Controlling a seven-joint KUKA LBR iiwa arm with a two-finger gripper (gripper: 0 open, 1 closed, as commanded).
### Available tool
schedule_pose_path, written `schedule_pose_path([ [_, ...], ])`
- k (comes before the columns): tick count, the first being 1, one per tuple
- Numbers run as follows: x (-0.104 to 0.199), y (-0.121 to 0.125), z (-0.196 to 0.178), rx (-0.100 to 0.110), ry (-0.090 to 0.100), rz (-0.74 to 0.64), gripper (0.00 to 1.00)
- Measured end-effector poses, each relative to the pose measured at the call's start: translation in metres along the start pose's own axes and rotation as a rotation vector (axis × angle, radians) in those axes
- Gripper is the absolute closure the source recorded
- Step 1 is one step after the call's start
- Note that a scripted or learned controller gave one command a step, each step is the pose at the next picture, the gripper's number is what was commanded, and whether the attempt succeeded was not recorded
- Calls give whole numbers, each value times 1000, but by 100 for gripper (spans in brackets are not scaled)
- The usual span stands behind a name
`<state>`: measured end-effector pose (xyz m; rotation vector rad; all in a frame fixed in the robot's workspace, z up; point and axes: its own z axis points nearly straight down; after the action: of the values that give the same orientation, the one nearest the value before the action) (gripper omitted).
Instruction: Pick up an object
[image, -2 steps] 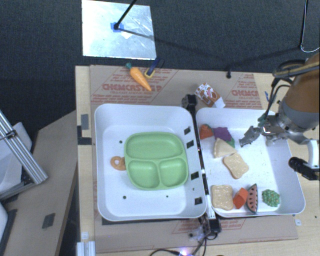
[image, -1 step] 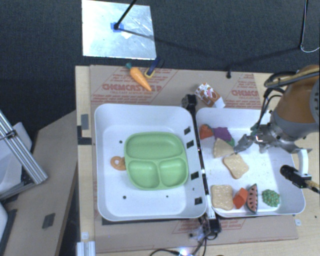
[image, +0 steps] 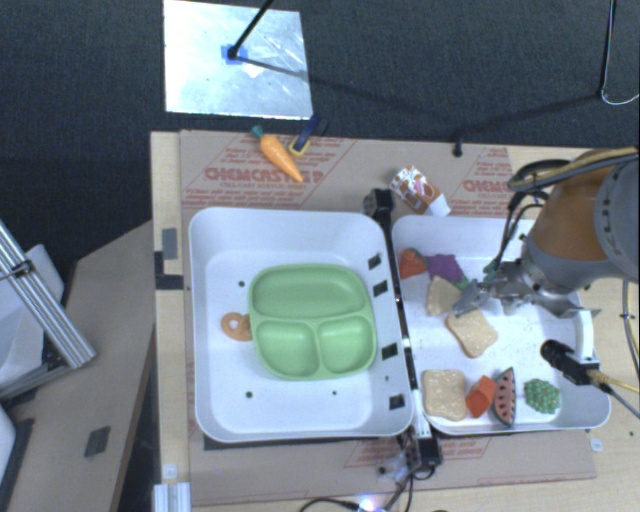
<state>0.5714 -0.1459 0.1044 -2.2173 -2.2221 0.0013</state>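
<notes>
— White plastic, both bins: the left bin (image: 215, 300) carries a green divided plate (image: 310, 320) with three compartments, and a small orange ring (image: 236, 326) lies on the bin floor just beside the plate's left edge.

— And the right bin (image: 575, 415)?

— Toy food, scattered. A red piece (image: 412, 263) and a purple piece (image: 445, 266) lie near the top left corner, touching or nearly so. Below them sits a tan wedge (image: 442, 296), then a slice of toast (image: 472, 333) a little lower. Along the near edge: another toast slice (image: 445, 393), a small red-orange piece (image: 479, 396), a watermelon slice (image: 504, 396) and a green broccoli floret (image: 542, 396).

— Where is the arm?

— It reaches in from the right, its orange band over the right bin's far side. The gripper (image: 472, 297) is low over the bin, its tip between the tan wedge and the toast slice, close to both.

— Are the jaws gripping anything?

— I cannot tell whether they stand open or closed; the tip is small and dark against the food.

— Anything outside the bins?

— On the worktop (image: 480, 165) behind the left bin lies a toy carrot (image: 279, 156), and behind the right bin a small red-and-white carton (image: 420, 190), tilted.
</notes>
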Motion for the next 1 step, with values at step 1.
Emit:
schedule_pose_path([
  [1, 0, 2, 18, -5, -1, 2, 0],
])
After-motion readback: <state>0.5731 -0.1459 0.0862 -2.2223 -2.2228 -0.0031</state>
